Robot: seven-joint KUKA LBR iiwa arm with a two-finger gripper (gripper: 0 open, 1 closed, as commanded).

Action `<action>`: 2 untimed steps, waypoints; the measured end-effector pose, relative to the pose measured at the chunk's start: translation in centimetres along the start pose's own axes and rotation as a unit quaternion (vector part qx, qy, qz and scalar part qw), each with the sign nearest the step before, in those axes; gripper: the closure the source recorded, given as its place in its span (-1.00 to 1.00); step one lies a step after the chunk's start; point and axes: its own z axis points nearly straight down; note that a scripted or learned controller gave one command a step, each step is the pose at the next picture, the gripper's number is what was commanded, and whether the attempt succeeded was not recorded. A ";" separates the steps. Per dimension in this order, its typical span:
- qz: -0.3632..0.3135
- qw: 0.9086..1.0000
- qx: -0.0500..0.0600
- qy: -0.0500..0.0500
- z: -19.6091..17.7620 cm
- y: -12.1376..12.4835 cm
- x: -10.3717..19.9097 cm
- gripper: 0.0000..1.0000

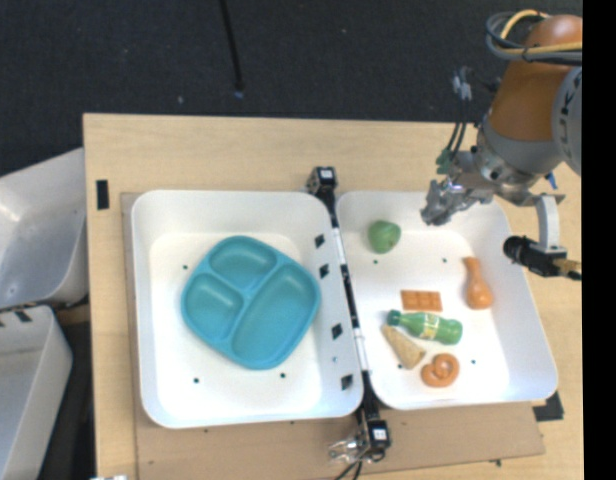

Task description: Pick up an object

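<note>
My gripper [440, 206] hangs over the far edge of the right bin [508, 368], a little right of a green apple-like ball [384, 236]. Nothing shows between its tips. Lower in that bin lie an orange drumstick-shaped toy [477, 284], an orange waffle square [421, 301], a green bottle with a yellow label [425, 326], a tan wedge [402, 347] and an orange ring [440, 370]. All of them sit apart from the gripper.
The left bin [158, 388] holds a blue divided plate [250, 301]. A ridge with black clips [340, 298] separates the two bins. White containers [28, 268] stand off the bench at the left.
</note>
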 end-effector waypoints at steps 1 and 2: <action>-0.001 1.000 0.000 0.000 -4.3 0.1 -0.1 1.00; -0.001 1.000 0.003 0.000 -3.7 -1.9 3.6 1.00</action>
